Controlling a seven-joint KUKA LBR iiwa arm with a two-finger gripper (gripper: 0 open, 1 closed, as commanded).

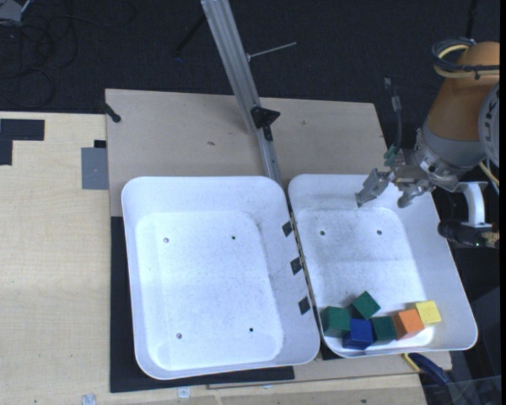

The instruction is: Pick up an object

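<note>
right bin (422, 251) floor mostly bare, blocks (378, 319) crowd its near corner, left bin (152, 251) open

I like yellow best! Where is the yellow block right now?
The yellow block sits in the right bin, at its near right corner, right beside the orange block at the end of the cluster.

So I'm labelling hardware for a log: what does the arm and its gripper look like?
The arm is grey with an orange band above the wrist and a yellowish cable looped at its top. The gripper is grey metal with two slim fingers.
</note>
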